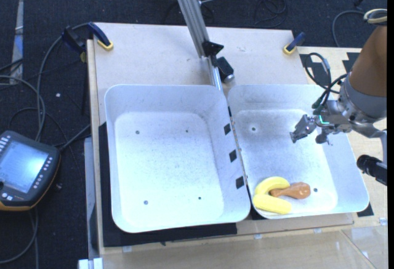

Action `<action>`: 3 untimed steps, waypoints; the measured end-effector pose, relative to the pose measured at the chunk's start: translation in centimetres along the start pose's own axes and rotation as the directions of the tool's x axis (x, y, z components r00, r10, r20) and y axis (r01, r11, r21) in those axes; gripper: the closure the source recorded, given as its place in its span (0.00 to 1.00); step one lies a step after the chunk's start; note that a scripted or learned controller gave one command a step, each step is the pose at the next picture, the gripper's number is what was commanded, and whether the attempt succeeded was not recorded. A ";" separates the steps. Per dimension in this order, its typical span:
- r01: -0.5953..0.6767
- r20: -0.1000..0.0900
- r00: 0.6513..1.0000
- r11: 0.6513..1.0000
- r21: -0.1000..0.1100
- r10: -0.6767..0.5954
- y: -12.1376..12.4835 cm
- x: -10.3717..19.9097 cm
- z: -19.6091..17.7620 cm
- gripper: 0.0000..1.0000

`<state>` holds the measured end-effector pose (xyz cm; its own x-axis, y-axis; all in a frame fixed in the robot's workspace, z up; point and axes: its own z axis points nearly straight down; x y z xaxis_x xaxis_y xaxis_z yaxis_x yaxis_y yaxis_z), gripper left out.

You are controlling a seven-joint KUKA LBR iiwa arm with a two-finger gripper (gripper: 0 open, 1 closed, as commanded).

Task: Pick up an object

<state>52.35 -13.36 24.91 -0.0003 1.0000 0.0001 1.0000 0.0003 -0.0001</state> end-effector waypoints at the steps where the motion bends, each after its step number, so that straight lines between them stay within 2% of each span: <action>1: 0.000 0.000 1.000 1.000 0.000 0.000 0.0 0.0 0.0 0.00; 2: -0.001 -0.001 1.000 1.000 0.005 0.001 -0.3 -0.2 6.2 0.00; 3: 0.000 -0.001 1.000 1.000 0.004 0.000 -0.1 -0.4 10.5 0.00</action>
<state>52.26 -13.80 14.38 0.0001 1.0000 0.0007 1.0000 -0.0001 -0.0039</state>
